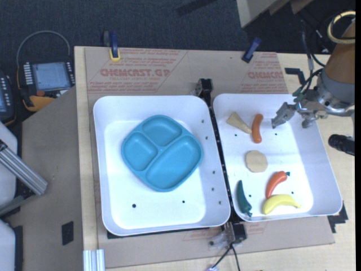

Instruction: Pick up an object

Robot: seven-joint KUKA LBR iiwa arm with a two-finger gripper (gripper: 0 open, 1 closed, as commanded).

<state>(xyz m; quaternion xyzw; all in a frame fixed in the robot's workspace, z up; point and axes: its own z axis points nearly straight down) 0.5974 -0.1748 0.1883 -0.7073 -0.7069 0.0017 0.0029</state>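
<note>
Pincer (293,115) spread, empty, hovering over far part of right bin (321,145), likely lining up pick. Sausage (257,127) nearest, just left of it; banana (280,204) at near edge.

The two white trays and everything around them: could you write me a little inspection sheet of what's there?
Surface: cardboard-covered bench bearing a left bin and a right bin, side by side.
Job's things: in the right bin, a tan wedge, sausage, beige round piece, orange pepper, banana, green pepper.
Clutter: blue divided plate in the left bin.
Hand: the hand is open over the right bin's far right corner, holding nothing.
Cables: black wires by the arm.
Surroundings: handheld screen on the left, dark carpet.
</note>
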